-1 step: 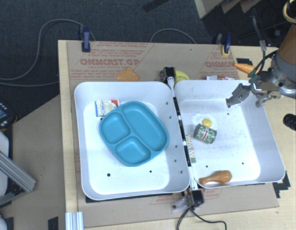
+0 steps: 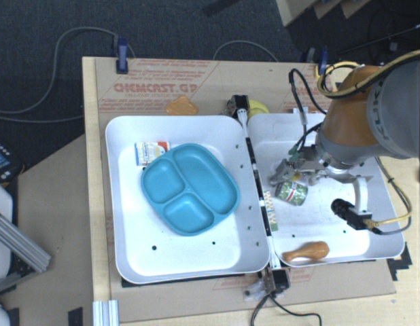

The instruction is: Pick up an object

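**Can on its side beneath the gripper**

A blue divided tray (image 2: 189, 187) is seen in the left bin (image 2: 121, 202), well left of the gripper (image 2: 286, 175). A small green can (image 2: 291, 193) lies toppled just below the fingertips, its long axis running left to right. Whether it is gripped cannot be told. Lower down, an orange-brown piece (image 2: 306, 251) rests.

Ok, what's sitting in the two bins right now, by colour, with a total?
Blue: 1, divided plate, left bin
White with colour print: 1, small packet, left bin
Green and silver: 1, can, right bin, at the gripper
Orange-brown: 1, elongated item, right bin
Total: 4
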Controlling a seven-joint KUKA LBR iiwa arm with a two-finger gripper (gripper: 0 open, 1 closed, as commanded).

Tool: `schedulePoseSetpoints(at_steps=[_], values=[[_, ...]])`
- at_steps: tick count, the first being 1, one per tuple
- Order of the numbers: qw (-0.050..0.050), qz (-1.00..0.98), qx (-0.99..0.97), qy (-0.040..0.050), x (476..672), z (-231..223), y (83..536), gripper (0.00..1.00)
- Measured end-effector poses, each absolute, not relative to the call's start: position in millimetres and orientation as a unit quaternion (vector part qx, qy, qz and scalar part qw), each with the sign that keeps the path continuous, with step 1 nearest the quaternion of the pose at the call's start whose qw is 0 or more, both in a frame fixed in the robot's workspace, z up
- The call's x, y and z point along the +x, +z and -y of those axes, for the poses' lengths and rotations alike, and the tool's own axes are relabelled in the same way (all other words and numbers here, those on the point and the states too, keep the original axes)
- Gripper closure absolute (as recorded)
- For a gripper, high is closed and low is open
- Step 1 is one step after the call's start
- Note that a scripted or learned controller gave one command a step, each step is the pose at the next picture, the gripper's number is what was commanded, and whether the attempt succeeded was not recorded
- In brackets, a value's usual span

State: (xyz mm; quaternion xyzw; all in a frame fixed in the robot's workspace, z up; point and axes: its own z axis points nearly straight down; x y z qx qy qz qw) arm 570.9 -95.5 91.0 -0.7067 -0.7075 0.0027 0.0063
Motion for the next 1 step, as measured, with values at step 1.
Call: schedulePoseSetpoints(at_steps=[1], values=[[-0.001,0.707,-0.707,-0.0006,574.7,98.4,109.1,1.0]])
